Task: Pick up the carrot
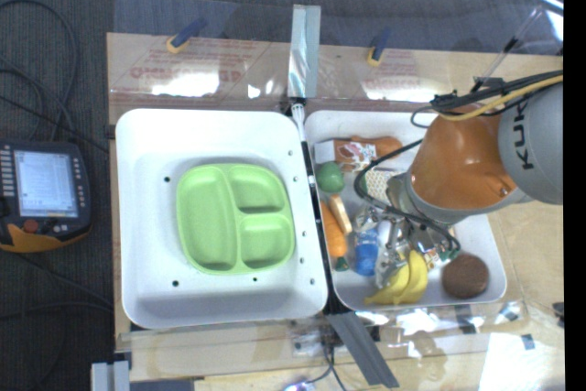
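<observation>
The carrot [335,230] lies lengthwise along the left side of the right bin [488,238], orange, with a paler piece beside it. My gripper [392,238] hangs below the orange wrist band, low over the middle of the right bin, just right of the carrot and above a blue item [365,255]. The wrist and clutter hide its tips.
The right bin also holds a green round fruit [330,178], a banana bunch [405,279], a brown round item [465,276] and an orange-and-white package [366,148]. The left bin [146,197] bears a green divided plate [236,216]. A pendant [41,194] lies at far left.
</observation>
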Controlling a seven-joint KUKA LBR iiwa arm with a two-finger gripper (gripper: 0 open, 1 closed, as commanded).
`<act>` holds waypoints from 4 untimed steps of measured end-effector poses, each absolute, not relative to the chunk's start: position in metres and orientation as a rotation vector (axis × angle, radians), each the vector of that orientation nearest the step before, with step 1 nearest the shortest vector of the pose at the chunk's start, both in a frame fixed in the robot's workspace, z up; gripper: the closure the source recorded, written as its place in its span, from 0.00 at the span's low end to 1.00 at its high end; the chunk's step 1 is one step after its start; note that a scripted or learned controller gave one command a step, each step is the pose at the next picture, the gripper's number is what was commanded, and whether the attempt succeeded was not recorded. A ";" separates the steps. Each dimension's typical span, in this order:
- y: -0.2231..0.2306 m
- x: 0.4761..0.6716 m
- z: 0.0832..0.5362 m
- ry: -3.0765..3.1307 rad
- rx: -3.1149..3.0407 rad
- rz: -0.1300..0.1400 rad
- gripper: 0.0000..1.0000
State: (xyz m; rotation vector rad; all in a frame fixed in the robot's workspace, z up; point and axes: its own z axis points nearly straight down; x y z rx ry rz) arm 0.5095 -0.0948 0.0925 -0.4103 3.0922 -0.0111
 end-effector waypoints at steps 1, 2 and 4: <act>-0.137 0.540 0.094 3.042 -0.769 -0.003 0.00; -0.135 0.546 0.092 2.788 -1.410 -0.017 0.00; -0.100 0.485 0.105 2.299 -2.137 0.007 0.00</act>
